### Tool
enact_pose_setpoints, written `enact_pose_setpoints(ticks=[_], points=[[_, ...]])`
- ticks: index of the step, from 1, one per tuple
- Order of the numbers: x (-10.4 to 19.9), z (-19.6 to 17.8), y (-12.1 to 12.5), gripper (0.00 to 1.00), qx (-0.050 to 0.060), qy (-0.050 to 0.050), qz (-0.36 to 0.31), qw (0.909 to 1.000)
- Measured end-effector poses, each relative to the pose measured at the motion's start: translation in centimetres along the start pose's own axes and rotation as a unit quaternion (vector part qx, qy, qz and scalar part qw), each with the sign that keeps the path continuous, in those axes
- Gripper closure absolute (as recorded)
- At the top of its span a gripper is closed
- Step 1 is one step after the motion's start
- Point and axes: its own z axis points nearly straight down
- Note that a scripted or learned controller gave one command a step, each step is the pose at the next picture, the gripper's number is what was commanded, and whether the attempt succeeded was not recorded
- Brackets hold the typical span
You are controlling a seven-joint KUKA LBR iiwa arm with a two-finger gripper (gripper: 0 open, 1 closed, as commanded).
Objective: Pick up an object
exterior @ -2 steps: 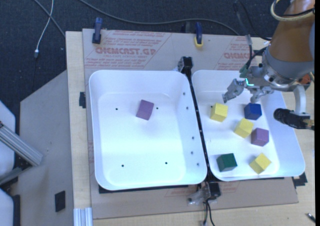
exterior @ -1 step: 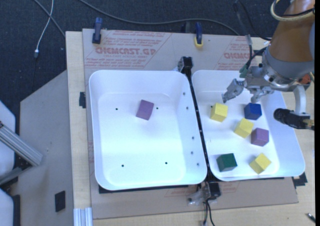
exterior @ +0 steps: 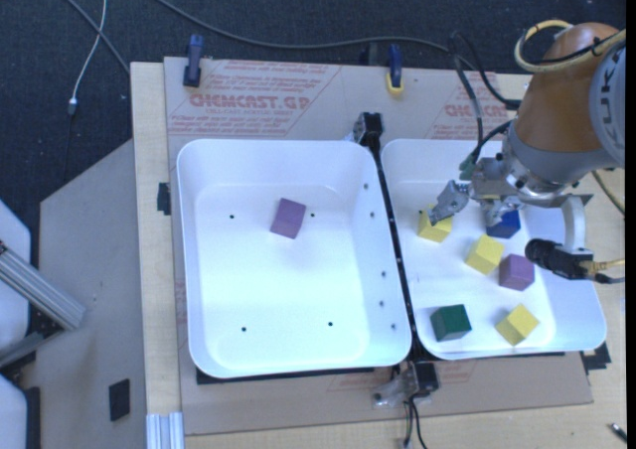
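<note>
In the right bin [exterior: 586,338] lie several blocks: a yellow one [exterior: 434,229], a blue one [exterior: 506,224], a second yellow one [exterior: 485,254], a purple one [exterior: 516,272], a green one [exterior: 450,322] and a third yellow one [exterior: 518,324]. My gripper [exterior: 474,209] hangs low over the far part of this bin and is open. Its left finger [exterior: 448,202] is just above the first yellow block, and its right finger is by the blue block. Bare bin floor shows between the fingers. A lone purple cube [exterior: 288,218] sits in the left bin [exterior: 199,268].
The shared wall between the bins [exterior: 393,248] runs just left of the gripper. A black cable fitting [exterior: 556,258] on the arm hangs over the right bin's right side. Clamps [exterior: 395,73] hold the board at the back edge.
</note>
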Motion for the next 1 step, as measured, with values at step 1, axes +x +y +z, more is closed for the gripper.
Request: enact_pose_setpoints(ticks=[1], points=[[0.27,4.77,0.39,0.0,0.0,0.0,0.0,1.0]])
